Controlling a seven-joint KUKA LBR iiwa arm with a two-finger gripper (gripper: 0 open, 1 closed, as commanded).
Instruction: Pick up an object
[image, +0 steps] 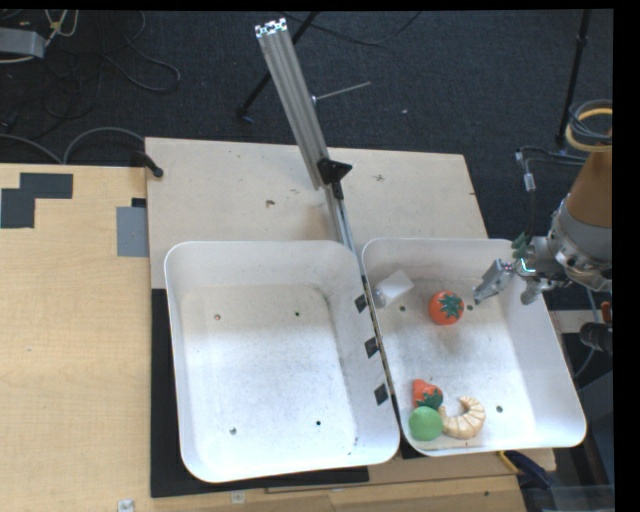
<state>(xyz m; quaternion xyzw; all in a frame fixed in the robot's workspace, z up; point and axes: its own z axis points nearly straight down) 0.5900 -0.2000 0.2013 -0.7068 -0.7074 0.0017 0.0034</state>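
In the right bin (560, 385) a red tomato-like ball with a green top (446, 307) lies near the middle. A small white block (393, 288) rests at the bin's left wall. Near the front lie a small red piece (426, 392), a green ball (425, 423) and a tan curled piece (465, 417), close together. My gripper (510, 289) hangs over the bin's far right part, just right of the red ball. It is open, with nothing between its fingers.
The left bin (200, 300) sits beside the right one, with black clips on the shared wall (368, 345). A slanted aluminium bar (300, 110) stands behind the bins. Cables lie on the dark floor at the back.
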